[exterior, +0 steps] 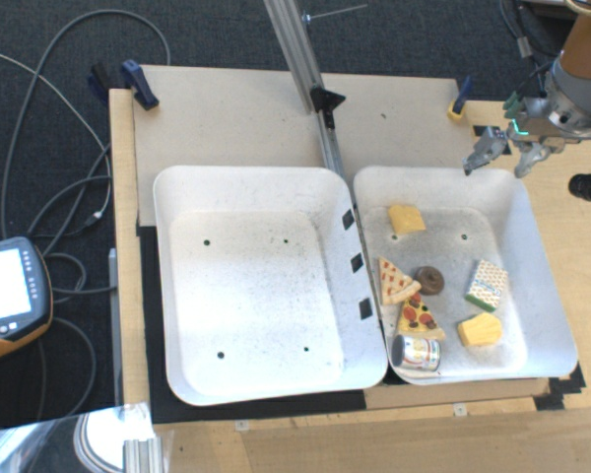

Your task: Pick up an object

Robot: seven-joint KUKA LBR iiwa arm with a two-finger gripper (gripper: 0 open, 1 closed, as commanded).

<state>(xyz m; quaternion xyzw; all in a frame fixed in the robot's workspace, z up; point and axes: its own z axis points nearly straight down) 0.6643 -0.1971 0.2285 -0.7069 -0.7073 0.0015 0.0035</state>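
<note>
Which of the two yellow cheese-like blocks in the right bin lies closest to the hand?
The pale yellow block at the bin's far end; the other yellow block lies near the front edge, farther from the hand.

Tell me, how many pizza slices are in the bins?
2, both in the right bin: one pizza slice beside the brown disc, the other pizza slice just below it, above the small can.

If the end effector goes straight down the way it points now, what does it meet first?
The end effector, fingers open, hangs over the far rim of the right bin. Going straight down it would likely meet that rim or the bare floor beside it first, before the yellow block; depth is unclear.
</note>
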